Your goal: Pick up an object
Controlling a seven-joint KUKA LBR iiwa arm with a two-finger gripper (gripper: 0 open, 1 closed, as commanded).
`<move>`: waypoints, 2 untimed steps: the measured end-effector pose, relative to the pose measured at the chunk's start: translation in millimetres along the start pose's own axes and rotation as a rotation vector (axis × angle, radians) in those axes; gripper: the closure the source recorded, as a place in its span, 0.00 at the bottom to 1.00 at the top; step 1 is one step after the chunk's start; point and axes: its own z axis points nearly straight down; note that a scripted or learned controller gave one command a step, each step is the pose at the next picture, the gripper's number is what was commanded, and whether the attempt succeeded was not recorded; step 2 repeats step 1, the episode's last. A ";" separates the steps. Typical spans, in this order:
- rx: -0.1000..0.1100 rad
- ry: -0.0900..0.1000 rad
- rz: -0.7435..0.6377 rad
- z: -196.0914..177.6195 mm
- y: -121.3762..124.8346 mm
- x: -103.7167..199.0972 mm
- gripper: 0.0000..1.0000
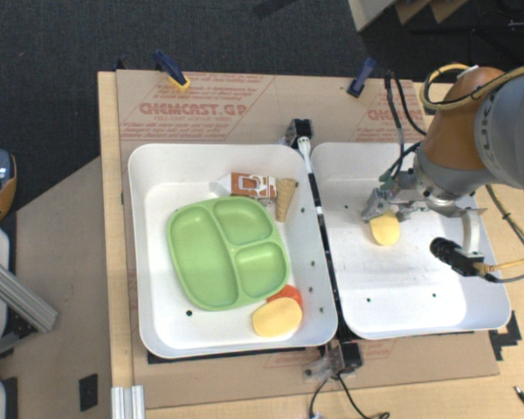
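Observation:
In the right bin (pixel 419 299) lies a small yellow rounded object (pixel 385 231), close to the bin's left wall. My gripper (pixel 388 208) hangs directly over it, touching or nearly touching its top. The grey arm with its orange band (pixel 458 129) comes in from the right above the bin. The left bin (pixel 145 234) holds a green divided plate (pixel 228 252), a yellow lump (pixel 277 319) with an orange-red piece (pixel 287 295) against it, a brown-and-white packet (pixel 252 184) and a tan cone (pixel 285 199).
A black cable fitting (pixel 457 258) hangs from the wrist over the right bin's middle. Blue clamps (pixel 171 70) (pixel 362 75) hold the cardboard base at the back. A black bracket (pixel 299 133) sits where the two bins meet.

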 end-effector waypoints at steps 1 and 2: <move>-0.007 0.005 -0.011 -95.9 6.7 103.2 1.00; -0.007 0.005 -0.011 -95.9 6.7 103.2 1.00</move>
